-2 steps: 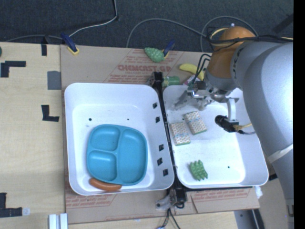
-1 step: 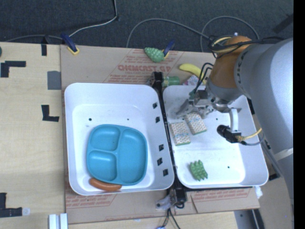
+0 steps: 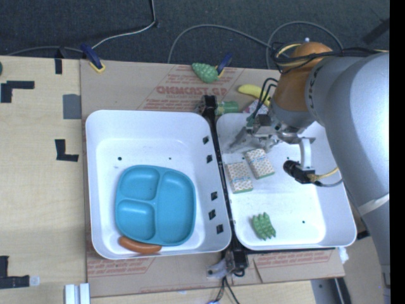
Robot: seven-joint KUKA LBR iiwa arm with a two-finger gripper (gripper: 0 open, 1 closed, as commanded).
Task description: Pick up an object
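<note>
In the right bin (image 3: 329, 230), the gripper (image 3: 253, 138) hangs just beyond two patterned sponge pads (image 3: 250, 170), which lie side by side on its near side; whether its jaws are spread, I cannot tell.

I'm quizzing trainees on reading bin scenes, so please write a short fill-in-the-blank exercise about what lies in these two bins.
1. The blue divided plate lies in the ____ bin.
2. The orange sausage-shaped toy lies against the plate's ____ edge.
3. The green toy in the right bin lies nearer the camera than the two ____ packets.
4. The gripper is over the ____ bin.

Missing words: left; near; patterned; right
</note>
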